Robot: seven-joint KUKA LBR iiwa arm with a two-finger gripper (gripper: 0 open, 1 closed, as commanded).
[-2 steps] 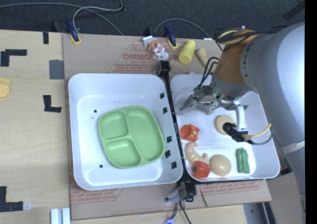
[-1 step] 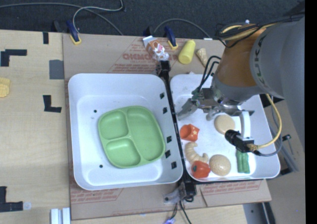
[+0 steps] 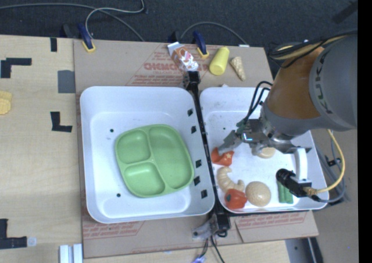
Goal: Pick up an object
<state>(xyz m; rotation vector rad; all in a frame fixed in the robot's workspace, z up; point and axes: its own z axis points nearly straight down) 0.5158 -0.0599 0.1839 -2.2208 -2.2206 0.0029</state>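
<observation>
Crowding is our main worry in the right bin point(image 3: 216, 100): the gripper point(image 3: 233, 141) hangs low over a tight cluster of toy food, and we judge that a slightly off descent could nudge pieces aside instead of catching one. Its fingers look spread, with nothing between them, one tip just above the small red piece point(image 3: 222, 156) at about seven o'clock from the wrist. A pale curved piece point(image 3: 225, 178) lies just below that, then a red tomato-like item point(image 3: 235, 198) and a tan egg-shaped one point(image 3: 258, 193) toward six o'clock, with a green stick point(image 3: 285, 193) at five o'clock. Another pale item point(image 3: 265, 152) sits partly under the wrist, so we cannot judge it well. Round pieces may roll or squirt out as the fingers close. The left bin point(image 3: 99, 105) holds a green divided plate point(image 3: 154, 160), well apart.
</observation>
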